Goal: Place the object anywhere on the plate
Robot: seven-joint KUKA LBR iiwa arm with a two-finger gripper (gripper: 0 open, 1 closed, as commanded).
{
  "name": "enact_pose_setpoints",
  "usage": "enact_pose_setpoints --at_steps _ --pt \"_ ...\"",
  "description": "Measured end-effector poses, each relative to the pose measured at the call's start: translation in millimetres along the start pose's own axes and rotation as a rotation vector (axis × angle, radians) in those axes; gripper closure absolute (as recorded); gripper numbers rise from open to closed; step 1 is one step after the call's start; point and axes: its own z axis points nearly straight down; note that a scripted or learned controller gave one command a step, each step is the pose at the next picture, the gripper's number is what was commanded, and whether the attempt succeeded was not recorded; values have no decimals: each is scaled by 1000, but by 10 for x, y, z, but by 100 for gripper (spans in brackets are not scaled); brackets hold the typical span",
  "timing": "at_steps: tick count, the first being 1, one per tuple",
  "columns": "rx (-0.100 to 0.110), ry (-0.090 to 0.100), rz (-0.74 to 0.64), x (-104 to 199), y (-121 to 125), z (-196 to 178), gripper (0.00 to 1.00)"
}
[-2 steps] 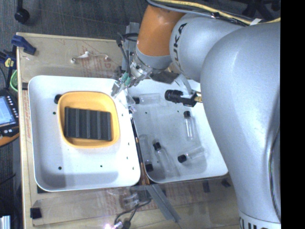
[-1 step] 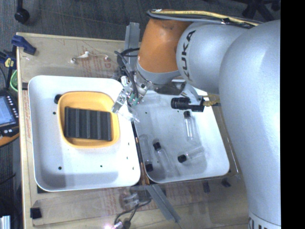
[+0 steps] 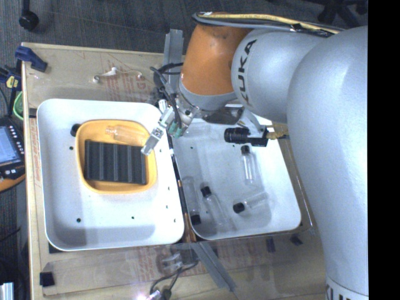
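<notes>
A yellow plate (image 3: pixel 84 144) with a dark ribbed centre lies in the left bin (image 3: pixel 56 199). A faint clear shape, possibly a vial (image 3: pixel 120 132), rests on the plate's far rim. My gripper (image 3: pixel 155 136) hangs over the plate's right edge, by the wall between the two bins, pointing down and to the left. It is just right of the clear shape. Nothing can be made out in its grasp. The orange band and the grey arm rise behind it to the right.
The right bin (image 3: pixel 281 186) holds several clear vials with black caps, one (image 3: pixel 248 165) near the middle and others (image 3: pixel 209 200) toward the front. The arm's bulk covers that bin's far right. A blue clamp (image 3: pixel 30 57) and a handheld screen (image 3: pixel 7 147) sit at the bench's left.
</notes>
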Motion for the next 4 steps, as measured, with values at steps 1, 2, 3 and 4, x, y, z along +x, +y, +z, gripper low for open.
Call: enact_pose_setpoints --at_steps 1,2,3,4 --pt "1 0 -4 4 12 -101 100" --pt "1 0 -3 3 11 -101 0" --pt "1 0 -5 0 17 -202 100" --pt "-3 -5 -286 -123 399 -578 100"
